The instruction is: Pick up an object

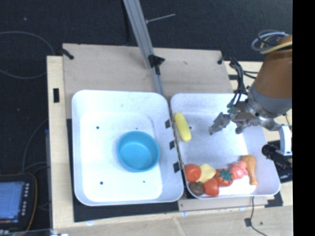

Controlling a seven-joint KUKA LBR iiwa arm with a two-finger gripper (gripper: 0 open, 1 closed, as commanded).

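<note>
My gripper (228, 125) hangs over the right bin (206, 107), in its upper right part, with the fingers spread open and nothing between them. A yellow corn cob (182, 127) lies at the bin's left wall, well to the left of the gripper. Along the bin's front edge lies a cluster of toy food: a red tomato (193, 172), a yellow piece (208, 171), a brown piece (196, 188), a red strawberry-like piece (212, 186), a pink piece (238, 170) and an orange drumstick (250, 167). A blue bowl (138, 151) sits in the left bin (93, 107).
A grey metal pole (140, 26) slants up from between the bins at the back. Cables (238, 77) run near the arm on the right. A tablet (15, 200) lies off the bench at the lower left.
</note>
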